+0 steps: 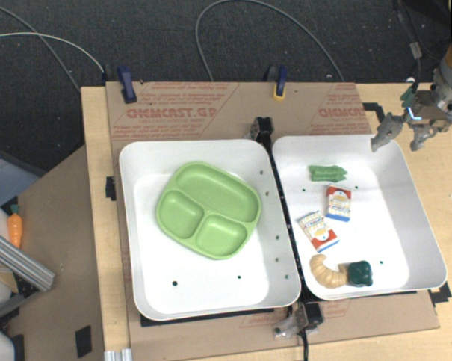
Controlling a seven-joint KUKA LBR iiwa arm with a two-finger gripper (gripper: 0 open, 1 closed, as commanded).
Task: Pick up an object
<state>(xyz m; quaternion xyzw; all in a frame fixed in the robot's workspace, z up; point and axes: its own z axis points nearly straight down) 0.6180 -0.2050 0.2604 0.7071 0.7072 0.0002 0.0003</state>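
Note:
My gripper [401,135] hangs over the far right corner of the right bin [418,212], open, with nothing between its fingers. Below it in that bin lie a green packet [327,172], a red and white carton [338,202], a second small carton [317,230], a tan croissant [326,272] and a dark green block [359,273]. The nearest of them, the green packet, lies well to the left of the gripper and lower in the view.
A green three-compartment plate [208,210] sits in the left bin [143,254]. Two blue clamps [126,84] [280,81] hold the cardboard at the back edge. An orange object [15,228] and metal rails lie off the bench at the left.

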